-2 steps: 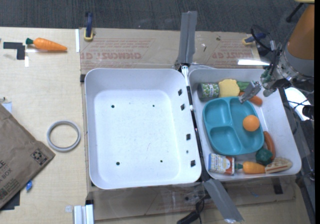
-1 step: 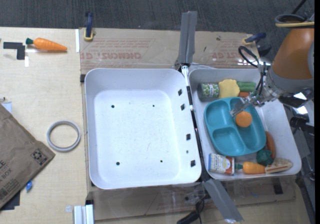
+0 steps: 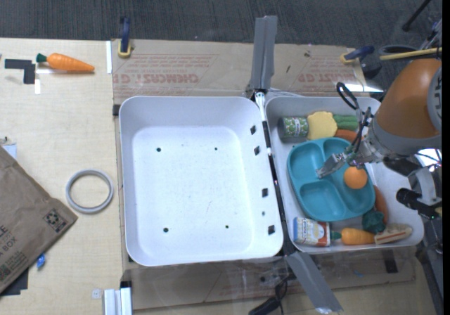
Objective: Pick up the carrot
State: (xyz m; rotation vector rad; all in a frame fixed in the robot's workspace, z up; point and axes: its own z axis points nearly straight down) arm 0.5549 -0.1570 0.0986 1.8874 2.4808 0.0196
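Cardboard box (image 3: 24,229): lower left corner, brown, lying on the bench.
Tape ring (image 3: 90,190): pale grey, flat on the wood just left of the left bin.
Left bin (image 3: 126,166): white, shallow, a few dark dots on its floor.
Right bin (image 3: 281,166): white, crowded with toys.
Carrot (image 3: 356,237): near front edge of the right bin, lying on its side, between a small carton (image 3: 311,232) and a tan block (image 3: 394,235), below the teal tray.
Teal tray (image 3: 330,194): divided dish in the middle of the right bin, tilted.
Orange ball (image 3: 356,178): at the tray's right rim.
Gripper (image 3: 336,164): over the teal tray, metal fingers pointing left and down, just beside the orange ball; too small and glinting to tell whether parted or closed.
Far end of right bin: a green-labelled can (image 3: 295,126) and a yellow toy (image 3: 321,124), side by side.
Second carrot (image 3: 67,62): far left on the bench, well apart from both bins.
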